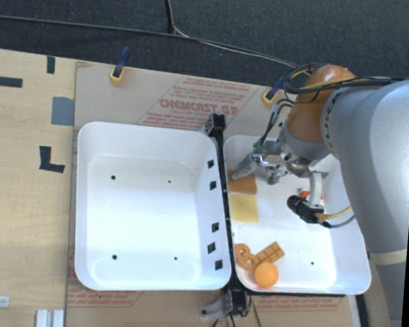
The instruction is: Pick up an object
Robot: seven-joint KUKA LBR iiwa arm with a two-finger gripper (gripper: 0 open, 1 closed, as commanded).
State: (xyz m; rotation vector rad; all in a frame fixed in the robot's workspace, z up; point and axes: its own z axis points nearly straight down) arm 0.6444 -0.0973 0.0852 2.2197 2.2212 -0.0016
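Camera view. My gripper (250, 169) sits in the upper left part of the right bin (348, 268), close to the black divider (219, 196) where the two bins meet. Its metal tip is lowered onto the upper edge of a tan-brown flat block (244, 185), which lies just below it in the frame and appears to touch it. Whether my gripper is clenched, released or grasping anything, I cannot tell from this angle.

Just below the brown block, touching its lower edge, lies a pale yellow flat square (245, 208). Lower in the same bin, near its bottom left corner, rest an orange perforated bracket (259, 254) and, just below and beside it, an orange ball (266, 274); both are well apart from my gripper.

My arm (376, 153) enters from the right of the frame, its large grey link filling the upper right and covering part of the right bin. The orange band (317, 98) sits above the wrist, which bends down and to the left towards the bin's upper left. A black and red connector (306, 207) with cabling hangs from the wrist over the bin's middle.

The left bin (143, 211) occupies the centre left of the frame. Both bins stand on a cardboard sheet (188, 104) laid on the counter (16, 200).
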